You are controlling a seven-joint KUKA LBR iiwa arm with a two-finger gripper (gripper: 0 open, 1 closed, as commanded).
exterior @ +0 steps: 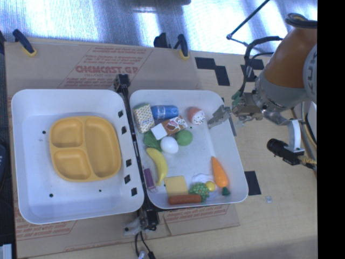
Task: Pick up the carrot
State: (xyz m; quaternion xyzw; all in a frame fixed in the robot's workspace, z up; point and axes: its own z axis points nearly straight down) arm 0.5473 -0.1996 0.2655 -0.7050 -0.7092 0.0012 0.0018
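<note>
Where the grey arm with its orange band [294, 53] reaches in from the right, the gripper [220, 116] hangs over the upper right rim of the right bin [233, 161]. Its metal fingers blur into the white wall behind them, so how far apart they stand cannot be told; nothing is seen between them.

The carrot [219, 172] lies inside the right bin against the right wall, below the gripper and well apart from it, orange tip pointing up, green top toward the lower corner. Just left of the gripper, near the bin's top wall, sits a small reddish and white piece [196, 115] too small to name. Further left along that wall lie a blue can [164, 111] on its side and a tilted patterned box [143, 117]. Toward the bin's middle a green ball [184, 138], a white egg [168, 145] and a white cube [158, 131] crowd together, partly covering a darker green item. A banana [158, 165] curves down from them. Along the bottom wall lie a yellow block [176, 185], a red sausage [184, 199] and a bunch of green grapes [198, 190], with some small pale pieces beside the carrot's green end that are hard to make out.

The left bin [32, 198] holds a yellow divided plate [84, 147]. Both bins rest on cardboard [108, 63] on the worktop [280, 220].
</note>
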